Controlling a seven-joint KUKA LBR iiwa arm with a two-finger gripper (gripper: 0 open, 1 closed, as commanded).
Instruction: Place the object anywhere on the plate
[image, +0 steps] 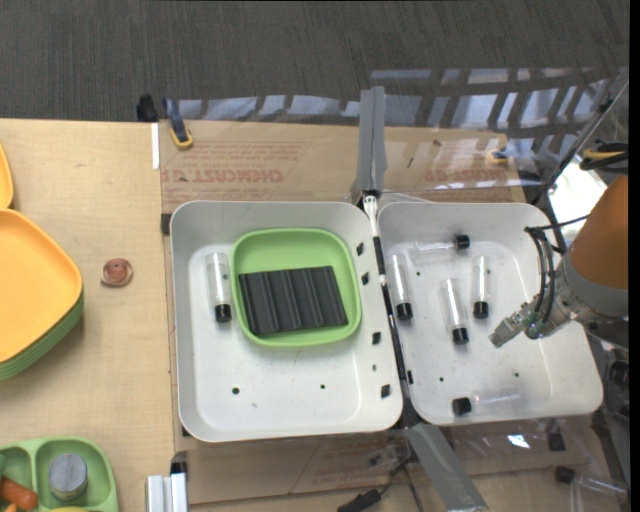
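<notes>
Right white bin (560, 400), claw (508, 331) low over its floor, nothing visibly gripped.

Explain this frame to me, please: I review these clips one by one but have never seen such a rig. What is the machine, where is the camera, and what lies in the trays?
One camera looks down at a slant on a bench with two shallow white bins. The left bin holds a green plate with a dark ribbed pad on it, and one clear tube with a black cap lying beside the plate. The right bin holds five such tubes scattered about. The machine is a robot arm with an orange band, reaching in from the right; its gripper hangs low over the right bin, near the tubes. I see nothing held in it. Outside the bins, yellow plates sit stacked on the wooden bench at left.
</notes>
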